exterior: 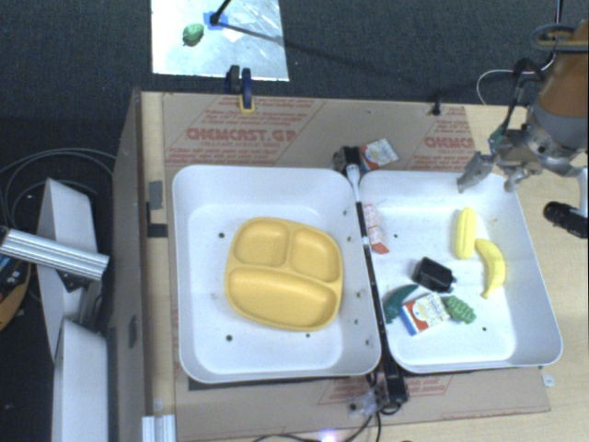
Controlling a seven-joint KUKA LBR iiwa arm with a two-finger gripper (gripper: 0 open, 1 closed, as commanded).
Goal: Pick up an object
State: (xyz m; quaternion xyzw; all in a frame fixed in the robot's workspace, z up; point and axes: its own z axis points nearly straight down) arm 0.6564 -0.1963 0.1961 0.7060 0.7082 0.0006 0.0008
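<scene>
Fingers (491, 175) look spread apart with nothing between them, hanging over the right bin's (534, 339) top rim, though it's a bit blurry. Just below sit two bananas (491, 264), then a black block (433, 273) and a small carton (422, 313). The yellow tray (283, 273) is way off left in the other bin (198, 247).

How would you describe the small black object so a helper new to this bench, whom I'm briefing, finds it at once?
Look in the right-hand white bin, not the one holding the yellow divided tray. Near its middle, left of the two bananas, lies the black object. It is the only black item there; the things just below it are teal, green and a printed card.
</scene>
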